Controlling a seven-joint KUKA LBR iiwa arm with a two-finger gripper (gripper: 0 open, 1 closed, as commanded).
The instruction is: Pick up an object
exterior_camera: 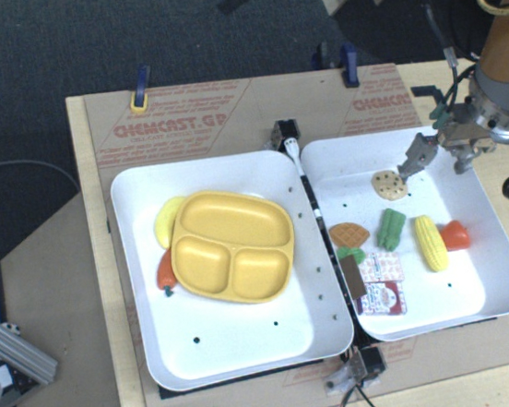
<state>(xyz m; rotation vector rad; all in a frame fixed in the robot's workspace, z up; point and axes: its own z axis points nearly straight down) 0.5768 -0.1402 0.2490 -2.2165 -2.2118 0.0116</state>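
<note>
My gripper [437, 162] hangs over the back of the right bin [497, 278], reaching in from the right. Its two fingers are spread apart and nothing is between them. The left fingertip [411, 166] sits just right of a round speckled cookie [388, 185]. In front of the gripper lie a green vegetable [390, 228], a yellow corn cob [430, 242] and a red tomato [456, 235]. A brown oval bread piece [349, 234] and a red-and-white packet [381, 284] lie near the bin's left wall.
The left bin [246, 348] holds a yellow divided plate [232, 245], with a yellow fruit [168, 220] and a red pepper [165, 273] tucked at its left edge. A dark bar [352, 273] lies beside the packet. A divider rail [311, 209] separates the bins.
</note>
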